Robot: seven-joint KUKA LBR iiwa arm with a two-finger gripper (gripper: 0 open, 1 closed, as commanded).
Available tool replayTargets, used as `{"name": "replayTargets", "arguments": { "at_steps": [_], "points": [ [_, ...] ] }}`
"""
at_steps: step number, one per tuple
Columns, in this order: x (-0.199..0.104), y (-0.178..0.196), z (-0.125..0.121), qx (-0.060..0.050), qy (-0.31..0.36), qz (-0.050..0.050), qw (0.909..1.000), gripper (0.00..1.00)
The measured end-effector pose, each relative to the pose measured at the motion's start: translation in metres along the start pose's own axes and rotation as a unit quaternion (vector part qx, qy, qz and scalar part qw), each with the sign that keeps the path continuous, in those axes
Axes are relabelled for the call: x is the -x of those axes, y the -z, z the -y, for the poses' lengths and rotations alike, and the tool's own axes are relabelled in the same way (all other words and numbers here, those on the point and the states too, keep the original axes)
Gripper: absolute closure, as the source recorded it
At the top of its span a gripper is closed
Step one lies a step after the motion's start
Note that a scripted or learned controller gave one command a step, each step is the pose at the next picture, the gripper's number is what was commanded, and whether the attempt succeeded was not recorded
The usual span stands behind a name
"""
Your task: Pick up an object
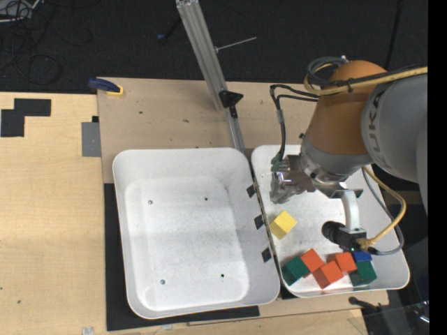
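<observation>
Reaching in from the right with the arm (349, 128) and hanging the gripper (281, 185) over the upper left part of the right bin (307, 211), close beside the wall shared with the left bin (181, 229). Cannot tell the gripper's opening from this slant, nor any hold on a thing. Finds the yellow block (284, 224) just below the gripper in the view, lying alone on the bin floor near that shared wall, with three black tabs (258, 220) along the wall's top just beside it. Leaves bare white floor to the right of the yellow block and below it, as far as a cluster packed against the bin's lower edge. Counts there a green block (295, 269) at the left, three orange blocks (328, 276) close-packed in the middle, then a blue block (362, 256) and a dark green block (364, 273) at the right, near the lower right corner. Shows wide white floor across the left bin, rimmed on all four sides. Sees a metal rail (206, 47) slanting down from the top toward the bins' upper junction, up and left of the gripper.
</observation>
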State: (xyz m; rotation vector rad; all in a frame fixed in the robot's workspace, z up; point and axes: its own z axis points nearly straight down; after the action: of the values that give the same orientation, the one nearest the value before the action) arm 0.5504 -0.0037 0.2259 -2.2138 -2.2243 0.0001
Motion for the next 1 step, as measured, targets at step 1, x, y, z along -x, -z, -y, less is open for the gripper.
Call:
{"name": "replayTargets", "arguments": {
  "at_steps": [1],
  "points": [
    [-0.0365,-0.0003,-0.0202,0.0,-0.001,0.0,1.0,1.0]
  ]
}}
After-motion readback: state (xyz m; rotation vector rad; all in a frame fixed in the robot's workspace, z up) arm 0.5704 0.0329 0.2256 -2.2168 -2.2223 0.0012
